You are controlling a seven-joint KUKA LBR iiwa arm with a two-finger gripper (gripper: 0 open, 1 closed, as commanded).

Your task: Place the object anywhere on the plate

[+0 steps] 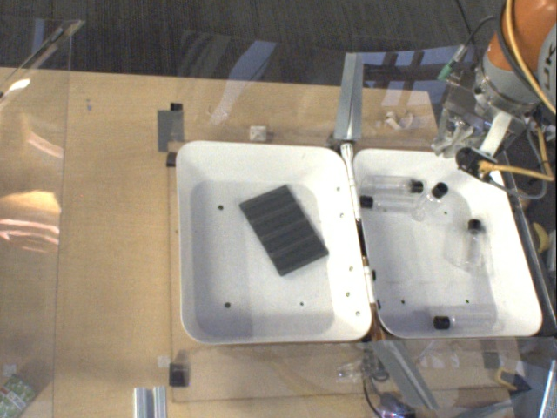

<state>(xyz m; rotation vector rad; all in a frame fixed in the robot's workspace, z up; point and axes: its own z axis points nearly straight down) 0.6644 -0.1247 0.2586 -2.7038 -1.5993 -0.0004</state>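
A dark grey ribbed plate (pixel 284 230) lies at a slant in the middle of the left bin (pixel 200 320). Clear plastic tubes with black caps lie in the right bin (pixel 513 320). One tube (pixel 389 185) lies along the far wall, a second (pixel 430 202) sits beside it, and a third (pixel 468 246) lies toward the right side. My gripper (pixel 459 138) hangs over the far right corner of the right bin, above and to the right of the tubes, with nothing visibly in it.
The grey and orange arm (pixel 526 33) fills the top right corner, with a yellow cable (pixel 513 172) trailing from it. A metal post (pixel 350 94) stands behind the gap between the bins. Small black pieces (pixel 442 322) sit near the right bin's front wall.
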